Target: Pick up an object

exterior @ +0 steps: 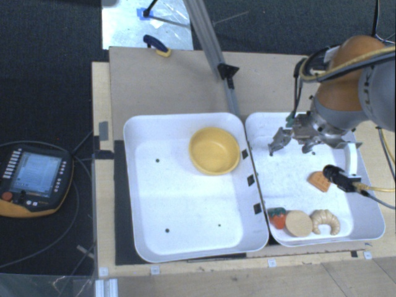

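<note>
Fingers of the gripper are standing apart, with only white bin floor showing between them. In the camera view, the gripper is hanging over the upper left part of the right bin, near the wall it shares with the left bin, and the grey arm with its orange band is reaching in from the right. Candidate objects are lying as follows. Item one: a yellow bowl is sitting upright in the upper right part of the left bin, well apart from the gripper. Item two: an orange wedge is resting mid-right in the right bin, below and to the right of the gripper, not touching it. Items three to five are lining up along the near wall of the right bin: a red and green piece, a tan disc touching it, and a croissant just beside the disc. Off the bench, a teach pendant is lying on the dark floor at the left, and a blue and yellow clamp is gripping the far edge of the board.
</note>
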{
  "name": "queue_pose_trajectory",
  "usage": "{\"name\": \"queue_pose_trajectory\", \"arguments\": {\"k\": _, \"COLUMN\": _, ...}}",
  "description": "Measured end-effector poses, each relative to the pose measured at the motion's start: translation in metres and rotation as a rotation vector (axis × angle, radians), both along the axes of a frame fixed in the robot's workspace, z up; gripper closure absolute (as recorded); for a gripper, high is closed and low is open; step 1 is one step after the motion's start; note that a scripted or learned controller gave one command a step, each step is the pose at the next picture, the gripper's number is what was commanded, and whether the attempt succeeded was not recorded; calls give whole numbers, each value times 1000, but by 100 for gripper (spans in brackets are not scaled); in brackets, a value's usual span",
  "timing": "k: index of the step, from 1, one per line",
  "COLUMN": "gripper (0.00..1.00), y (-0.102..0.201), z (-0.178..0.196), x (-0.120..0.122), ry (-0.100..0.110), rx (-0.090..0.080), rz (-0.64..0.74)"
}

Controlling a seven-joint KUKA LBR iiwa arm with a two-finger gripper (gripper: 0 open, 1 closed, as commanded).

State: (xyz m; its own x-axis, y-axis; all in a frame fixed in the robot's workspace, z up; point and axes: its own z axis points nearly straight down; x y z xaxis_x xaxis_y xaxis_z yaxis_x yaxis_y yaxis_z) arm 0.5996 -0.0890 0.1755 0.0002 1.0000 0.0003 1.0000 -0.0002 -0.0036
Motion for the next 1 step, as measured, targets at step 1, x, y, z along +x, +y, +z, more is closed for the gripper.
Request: {"name": "queue_pose_trajectory", "arguments": {"k": 1, "gripper": 0, "y": 7, "z": -54, "x": 6, "ry": 0, "rx": 0, "rz": 1}}
